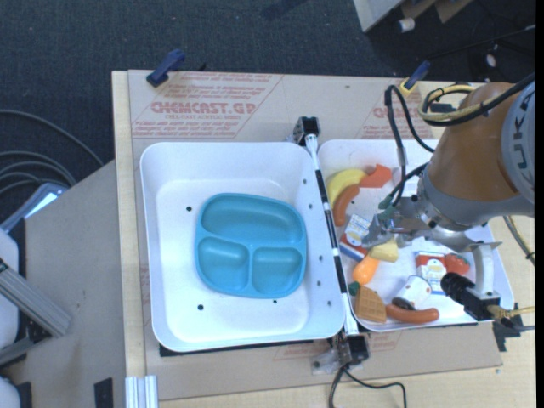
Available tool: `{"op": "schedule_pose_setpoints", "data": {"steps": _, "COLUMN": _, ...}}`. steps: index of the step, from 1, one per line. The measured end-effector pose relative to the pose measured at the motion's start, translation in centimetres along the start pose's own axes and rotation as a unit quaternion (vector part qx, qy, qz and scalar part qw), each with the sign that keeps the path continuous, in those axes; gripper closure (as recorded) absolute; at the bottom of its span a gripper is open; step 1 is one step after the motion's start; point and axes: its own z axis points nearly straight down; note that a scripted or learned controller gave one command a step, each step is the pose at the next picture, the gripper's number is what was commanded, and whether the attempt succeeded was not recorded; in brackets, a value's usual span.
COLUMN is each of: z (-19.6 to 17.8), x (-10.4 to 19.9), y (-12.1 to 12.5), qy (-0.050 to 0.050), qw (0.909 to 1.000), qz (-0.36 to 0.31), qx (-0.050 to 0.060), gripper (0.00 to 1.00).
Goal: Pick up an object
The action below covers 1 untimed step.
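We see open floor in the left bin [161, 185] all around the blue tray [251, 245]. The right bin [357, 151] is crowded: banana [344, 179], sausage [412, 314], waffle [370, 304], and the arm [476, 168] overhanging its middle.

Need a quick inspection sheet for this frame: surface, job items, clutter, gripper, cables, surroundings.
Surface: bench with printed board, two white bins side by side.
Job's things: right bin holds toy food: banana, orange piece, waffle, sausage.
Clutter: blue divided plate in left bin.
Gripper: gripper low over the right bin's left half; grasp not readable.
Cables: black and yellow cables at the arm; grey cables on the floor at left.
Surroundings: dark carpet.
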Motion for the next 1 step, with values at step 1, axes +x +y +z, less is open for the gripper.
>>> {"op": "schedule_pose_setpoints", "data": {"steps": 1, "z": -4.44, "x": 3.63, "y": -1.45, "qy": 0.0, "qw": 1.0, "qz": 0.0, "qx": 0.0, "gripper": 1.0}}
